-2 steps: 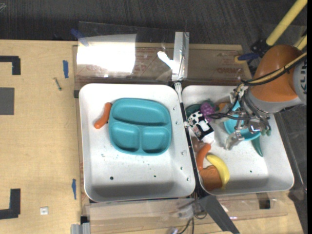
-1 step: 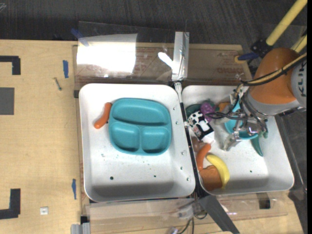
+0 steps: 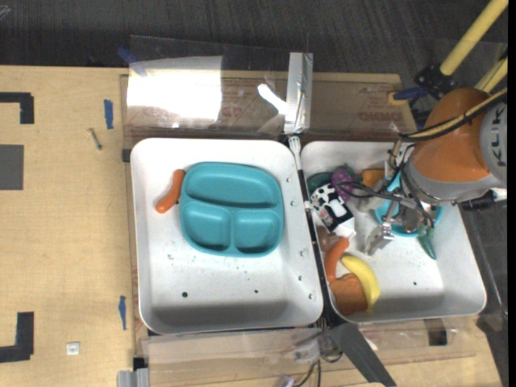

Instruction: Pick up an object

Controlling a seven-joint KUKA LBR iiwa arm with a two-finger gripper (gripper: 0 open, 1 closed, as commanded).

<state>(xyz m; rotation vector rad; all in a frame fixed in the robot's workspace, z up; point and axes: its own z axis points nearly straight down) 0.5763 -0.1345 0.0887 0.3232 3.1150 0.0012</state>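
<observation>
Nearest us, a yellow banana [image 3: 361, 276] lies on an orange toy [image 3: 345, 293] in the right bin [image 3: 451, 293]. Our gripper [image 3: 385, 230] hangs just above; its state we cannot tell. We could snag neighbouring clutter, since everything crowds together.

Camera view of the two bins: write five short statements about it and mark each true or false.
1. A teal divided plate lies in the left bin. True.
2. An orange carrot lies inside one of the plate's compartments. False: it lies on the bin floor beside the plate's left edge.
3. A banana lies in the right bin. True.
4. The gripper hangs over the left bin. False: it is over the right bin.
5. The plate has five compartments. False: it has three, one long and two smaller.
</observation>
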